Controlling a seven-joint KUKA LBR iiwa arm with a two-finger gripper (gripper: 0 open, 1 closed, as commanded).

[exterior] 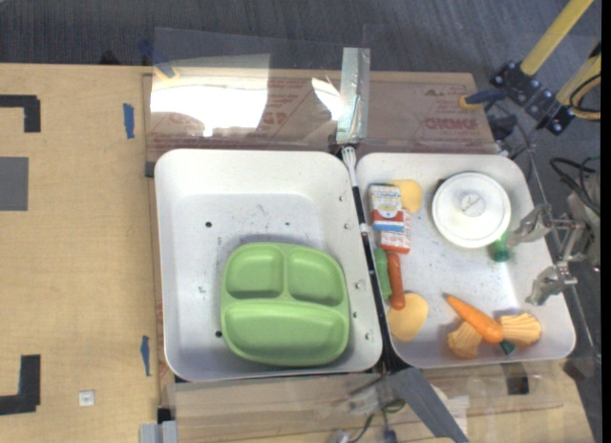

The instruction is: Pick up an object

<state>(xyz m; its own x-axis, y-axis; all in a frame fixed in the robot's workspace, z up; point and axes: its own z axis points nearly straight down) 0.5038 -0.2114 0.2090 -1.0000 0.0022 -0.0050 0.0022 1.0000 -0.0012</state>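
The right bin (540, 186) holds several toys. A red, white and blue carton (388, 218) lies near its left wall, with a yellow piece (410, 195) beside it. A white round dish (469, 208) sits at the back, and a small green bit (499, 252) lies just in front of it. An orange carrot (474, 318) lies at the front between two yellow pieces (464, 340) (521, 327). My gripper (539, 258) hovers over the bin's right side, open, with nothing between its metal fingers (530, 229).
The left bin (181, 241) bears a green divided plate (284, 305). An orange-red stick (394, 274) and a yellow lump (409, 316) lie by the divider. A clear plastic sheet (248, 97) stands behind the bins. A yellow stand (563, 21) and cables are at the right.
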